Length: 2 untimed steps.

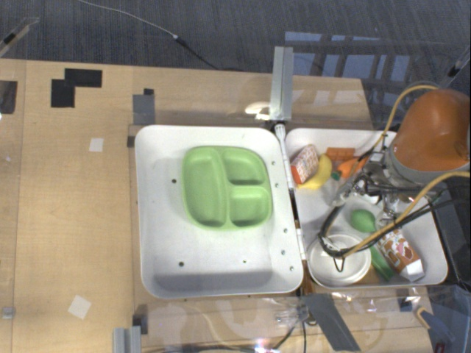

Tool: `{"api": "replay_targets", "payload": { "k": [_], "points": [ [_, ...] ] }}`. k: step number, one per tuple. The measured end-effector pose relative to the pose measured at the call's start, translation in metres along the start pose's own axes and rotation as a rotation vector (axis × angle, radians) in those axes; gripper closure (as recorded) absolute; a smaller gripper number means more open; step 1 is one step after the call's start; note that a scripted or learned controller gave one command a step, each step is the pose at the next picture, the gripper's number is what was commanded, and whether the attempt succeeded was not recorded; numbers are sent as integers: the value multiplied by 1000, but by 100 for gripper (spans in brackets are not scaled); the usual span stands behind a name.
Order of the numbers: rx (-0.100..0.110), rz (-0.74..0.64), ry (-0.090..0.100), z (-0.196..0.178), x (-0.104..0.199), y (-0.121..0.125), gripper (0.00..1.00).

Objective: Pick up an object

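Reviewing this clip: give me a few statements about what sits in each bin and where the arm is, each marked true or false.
1. The green divided plastic tray lies in the left white bin. True.
2. The yellow banana lies on the green tray. False: it lies in the right white bin.
3. The arm hangs above the right bin. True.
4. The round white bowl sits in the left bin. False: it sits at the right bin's near edge.

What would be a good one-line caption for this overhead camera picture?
Robot arm reaches into the cluttered right bin, while a green divided tray sits in the left bin.
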State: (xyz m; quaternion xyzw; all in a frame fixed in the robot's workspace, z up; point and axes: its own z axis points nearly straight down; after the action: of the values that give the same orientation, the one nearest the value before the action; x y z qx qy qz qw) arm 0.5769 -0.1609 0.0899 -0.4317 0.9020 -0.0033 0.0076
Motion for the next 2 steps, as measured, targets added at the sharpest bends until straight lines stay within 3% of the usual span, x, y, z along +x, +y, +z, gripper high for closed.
{"api": "replay_targets", "payload": {
  "k": [1, 2],
  "points": [
    [-1, 51, 1, 1, -66, -70, 0],
    [-1, 192, 2, 1, -95, -46, 0]
  ]
}}
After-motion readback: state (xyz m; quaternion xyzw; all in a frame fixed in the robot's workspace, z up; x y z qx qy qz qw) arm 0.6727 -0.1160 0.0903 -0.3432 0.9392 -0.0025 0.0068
